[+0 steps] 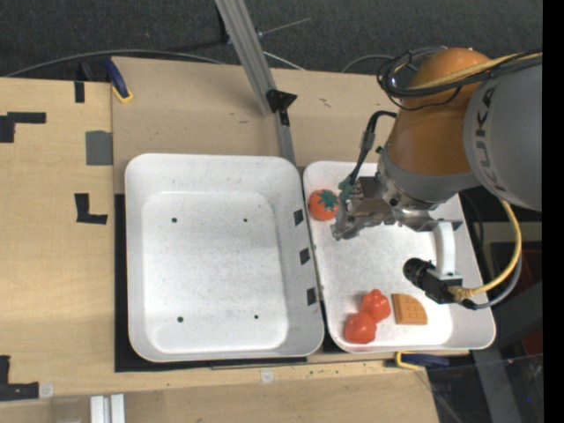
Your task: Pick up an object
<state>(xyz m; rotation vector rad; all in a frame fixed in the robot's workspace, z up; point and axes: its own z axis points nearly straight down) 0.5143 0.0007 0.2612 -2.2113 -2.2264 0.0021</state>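
Jaws are hard to read from up here, so can't tell if they're spread or pinched; the gripper (345, 226) hangs over the upper left of the right bin (471, 329). Left bin (141, 236) sits beside it on the bench (53, 307). An orange tomato-looking toy (322, 204) lies just beside the fingers, near the bin's left wall. 3 more sit by the front edge: red pepper (376, 304), red ball (359, 328), tan cracker (409, 309).

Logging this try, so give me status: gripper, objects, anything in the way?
Gripper low in right bin, beside orange tomato. Nothing seen between its tips. Red pepper and waffle lie apart at near edge. Approach unobstructed.
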